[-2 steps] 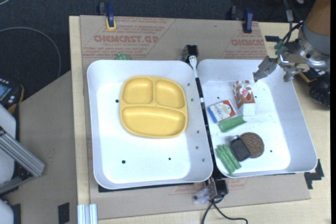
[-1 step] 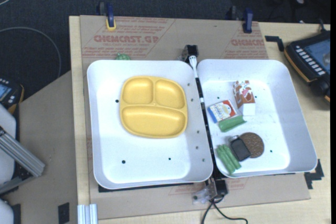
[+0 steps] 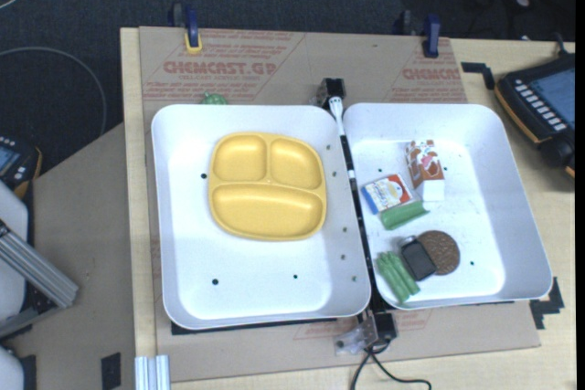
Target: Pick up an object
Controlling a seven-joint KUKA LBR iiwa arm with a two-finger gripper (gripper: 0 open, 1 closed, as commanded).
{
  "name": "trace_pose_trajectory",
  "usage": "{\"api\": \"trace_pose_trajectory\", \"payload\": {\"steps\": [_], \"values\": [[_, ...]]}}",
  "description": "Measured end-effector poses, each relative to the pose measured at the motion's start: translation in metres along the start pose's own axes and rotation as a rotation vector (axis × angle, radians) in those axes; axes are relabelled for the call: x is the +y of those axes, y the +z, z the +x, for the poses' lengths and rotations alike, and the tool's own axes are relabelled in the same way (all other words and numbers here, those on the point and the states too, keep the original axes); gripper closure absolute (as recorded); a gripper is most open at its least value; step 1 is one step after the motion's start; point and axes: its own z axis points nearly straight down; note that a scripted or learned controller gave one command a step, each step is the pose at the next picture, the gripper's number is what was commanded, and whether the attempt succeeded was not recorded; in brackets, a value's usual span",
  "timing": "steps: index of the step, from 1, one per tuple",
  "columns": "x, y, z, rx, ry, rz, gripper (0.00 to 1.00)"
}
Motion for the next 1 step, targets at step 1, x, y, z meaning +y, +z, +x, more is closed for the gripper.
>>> {"api": "trace_pose_trajectory", "payload": {"steps": [1], "values": [[-0.0123, 0.1103, 0.0443, 0.009, -0.003, 0.018, 1.0]]}}
